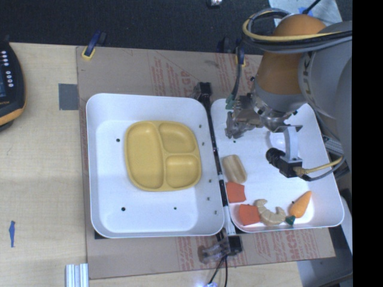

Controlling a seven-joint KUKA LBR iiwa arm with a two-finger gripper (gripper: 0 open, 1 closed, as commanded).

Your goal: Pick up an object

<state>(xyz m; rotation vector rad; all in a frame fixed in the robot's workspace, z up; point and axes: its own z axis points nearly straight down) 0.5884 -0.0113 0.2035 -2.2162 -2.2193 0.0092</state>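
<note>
Poised over the far-left corner of the right white plastic bin: metal two-finger gripper, finger gap impossible to judge from above, nothing seen between them. Clustered along the bin's near edge, likely awaiting a pick — tan bread-roll toy, orange-red block, orange toy carrot. Centred in the left white bin, yellow three-compartment plastic tray — seemingly the drop spot.

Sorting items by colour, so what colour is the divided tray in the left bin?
Yellow; the divided tray shows plainly in the camera view.
</note>
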